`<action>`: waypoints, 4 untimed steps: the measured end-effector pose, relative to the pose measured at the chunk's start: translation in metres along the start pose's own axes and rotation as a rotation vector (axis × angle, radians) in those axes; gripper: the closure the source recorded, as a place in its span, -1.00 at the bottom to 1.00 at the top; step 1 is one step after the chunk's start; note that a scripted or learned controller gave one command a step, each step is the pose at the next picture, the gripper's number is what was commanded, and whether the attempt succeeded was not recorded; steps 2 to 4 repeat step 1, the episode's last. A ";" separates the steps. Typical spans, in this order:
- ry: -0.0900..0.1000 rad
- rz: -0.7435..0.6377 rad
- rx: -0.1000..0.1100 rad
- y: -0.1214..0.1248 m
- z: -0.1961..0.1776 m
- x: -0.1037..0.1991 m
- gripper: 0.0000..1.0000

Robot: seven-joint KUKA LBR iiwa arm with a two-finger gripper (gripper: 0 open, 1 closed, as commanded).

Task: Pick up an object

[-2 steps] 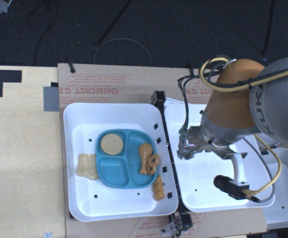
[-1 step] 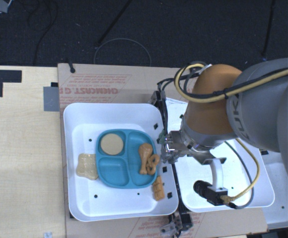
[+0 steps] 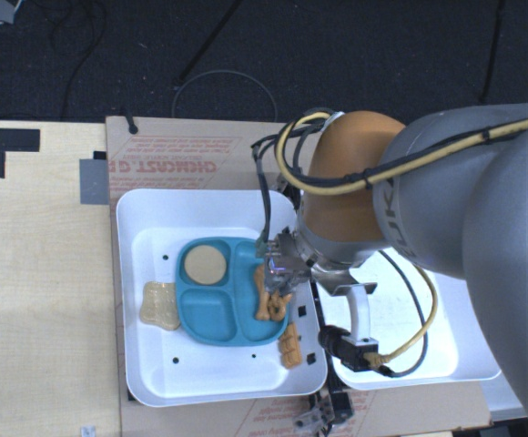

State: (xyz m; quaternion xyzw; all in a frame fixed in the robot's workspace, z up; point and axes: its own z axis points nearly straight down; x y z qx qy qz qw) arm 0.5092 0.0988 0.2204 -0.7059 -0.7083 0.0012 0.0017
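Observation:
A blue compartment tray (image 3: 217, 312) lies in the left bin (image 3: 146, 226). A round tan disc (image 3: 204, 264) rests in the tray's upper left compartment. A brown twisted piece (image 3: 268, 300) lies along the tray's right side. Another tan lump (image 3: 289, 346) sits just off the tray's lower right corner. A pale yellowish piece (image 3: 160, 304) lies on the bin floor left of the tray. My gripper (image 3: 278, 276) hangs over the tray's right edge, just above the brown twisted piece, under the big orange wrist band (image 3: 350, 176).
The right bin (image 3: 446, 358) lies mostly under the arm. Yellow and black cables (image 3: 291, 148) loop around the wrist. A brown cardboard sheet (image 3: 182, 157) lies under both bins. Pale bench top spreads to the left.

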 end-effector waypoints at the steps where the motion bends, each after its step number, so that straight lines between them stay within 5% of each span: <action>1: -0.001 0.002 0.001 -0.001 0.000 -0.001 -1.00; 4: -0.001 0.002 0.001 -0.001 0.000 -0.001 -1.00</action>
